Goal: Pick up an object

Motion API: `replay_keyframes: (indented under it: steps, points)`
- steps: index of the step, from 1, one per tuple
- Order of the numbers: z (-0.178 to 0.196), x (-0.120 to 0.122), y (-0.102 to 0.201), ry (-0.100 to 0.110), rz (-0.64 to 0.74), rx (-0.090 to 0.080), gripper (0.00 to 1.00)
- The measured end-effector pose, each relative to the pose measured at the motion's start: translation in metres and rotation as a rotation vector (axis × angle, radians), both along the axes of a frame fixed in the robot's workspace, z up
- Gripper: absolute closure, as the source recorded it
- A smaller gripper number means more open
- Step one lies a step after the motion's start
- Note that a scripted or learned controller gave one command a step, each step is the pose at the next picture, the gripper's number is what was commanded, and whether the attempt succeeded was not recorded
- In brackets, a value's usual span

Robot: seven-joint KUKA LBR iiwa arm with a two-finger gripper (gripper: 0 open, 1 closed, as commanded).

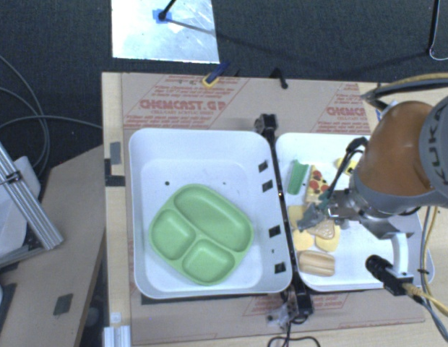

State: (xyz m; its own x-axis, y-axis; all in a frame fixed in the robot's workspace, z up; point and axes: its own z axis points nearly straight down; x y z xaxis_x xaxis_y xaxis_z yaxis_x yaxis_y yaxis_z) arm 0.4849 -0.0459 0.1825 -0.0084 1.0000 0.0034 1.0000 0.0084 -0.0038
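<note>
My gripper [308, 219] reaches from the right into the right bin [311, 144], down among the small play-food pieces. Its dark fingers sit over a tan, speckled piece [324, 231] and beside a yellow piece [328, 243]. A green block [298, 176] lies at the bin's upper left, a small multicoloured item [316, 182] next to it, and a bun-like piece [316, 264] sits near the front wall. A pale yellow piece [302, 241] lies left of centre. Whether anything is between the fingers is hidden.
The left bin [159, 150] holds a green three-compartment plate [201, 233]. A black divider with clips [276, 194] runs between the bins. The bulky grey and orange arm [401, 157] overhangs the right bin's right half. Cables trail at the right.
</note>
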Motion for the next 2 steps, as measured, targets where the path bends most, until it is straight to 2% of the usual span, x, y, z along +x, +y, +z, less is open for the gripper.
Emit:
replay_keyframes:
  steps: [1, 2]
  points:
    - [-0.094, 0.017, -0.067, -0.001, -0.012, -0.005, 0.00]
    - [-0.079, 0.018, -0.063, -0.006, -0.008, -0.003, 1.00]
